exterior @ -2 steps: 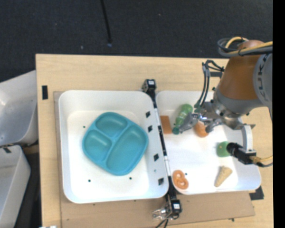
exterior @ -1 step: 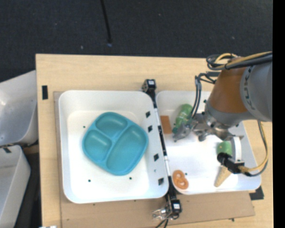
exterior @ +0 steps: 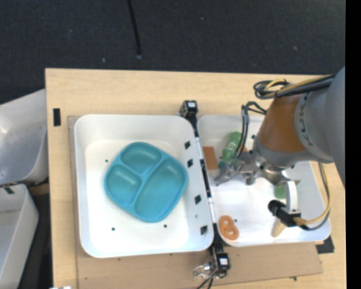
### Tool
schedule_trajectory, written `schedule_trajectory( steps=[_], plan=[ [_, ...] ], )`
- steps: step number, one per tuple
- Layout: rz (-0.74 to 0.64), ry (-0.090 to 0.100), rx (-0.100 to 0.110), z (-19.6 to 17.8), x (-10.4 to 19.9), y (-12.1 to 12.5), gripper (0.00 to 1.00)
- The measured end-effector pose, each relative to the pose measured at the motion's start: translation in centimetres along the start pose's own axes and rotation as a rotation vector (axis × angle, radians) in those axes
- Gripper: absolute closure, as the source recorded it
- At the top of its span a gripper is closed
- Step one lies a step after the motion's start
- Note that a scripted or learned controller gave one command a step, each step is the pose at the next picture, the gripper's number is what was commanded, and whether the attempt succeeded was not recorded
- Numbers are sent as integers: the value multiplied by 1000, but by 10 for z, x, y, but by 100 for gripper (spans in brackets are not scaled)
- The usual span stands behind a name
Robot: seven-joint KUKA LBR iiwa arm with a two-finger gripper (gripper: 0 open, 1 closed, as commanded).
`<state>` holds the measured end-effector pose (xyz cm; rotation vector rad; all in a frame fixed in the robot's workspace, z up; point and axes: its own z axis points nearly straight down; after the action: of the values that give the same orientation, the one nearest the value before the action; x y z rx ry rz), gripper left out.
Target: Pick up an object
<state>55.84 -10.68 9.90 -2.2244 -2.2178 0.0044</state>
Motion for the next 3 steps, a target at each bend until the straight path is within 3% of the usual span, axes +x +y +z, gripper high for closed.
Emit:
schedule_trajectory(
  steps=[1,3],
  plan=[
    [7,2,-5,-13,0,1,100],
    [-5,1,-8,-101,2,-4,100]
  ],
)
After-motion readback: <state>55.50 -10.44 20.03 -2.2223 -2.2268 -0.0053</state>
